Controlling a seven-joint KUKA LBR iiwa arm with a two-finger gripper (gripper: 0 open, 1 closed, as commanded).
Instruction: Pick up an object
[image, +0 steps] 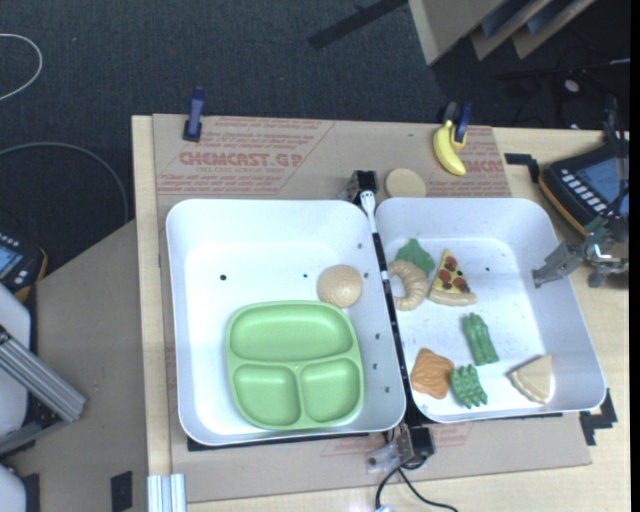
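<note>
My gripper (562, 262) hangs at the right rim of the right bin (515, 235), above its upper right corner, with nothing seen in it. Toy foods lie in this bin. A pizza slice (451, 279), a croissant (408, 284) and a green leafy piece (417, 255) sit at its upper left. A green pod (480, 338) rests in the middle. An orange fried piece (432, 372), a green floret (467, 386) and a tan wedge (533, 379) line the front. The nearest item is well left of the gripper.
The left bin (200, 250) holds a green divided plate (295, 362) and a tan bun (340, 286). Behind the bins, on the cardboard, lie a banana (449, 150) and a tan disc (405, 183). Blue clamps (194, 115) grip the back edge.
</note>
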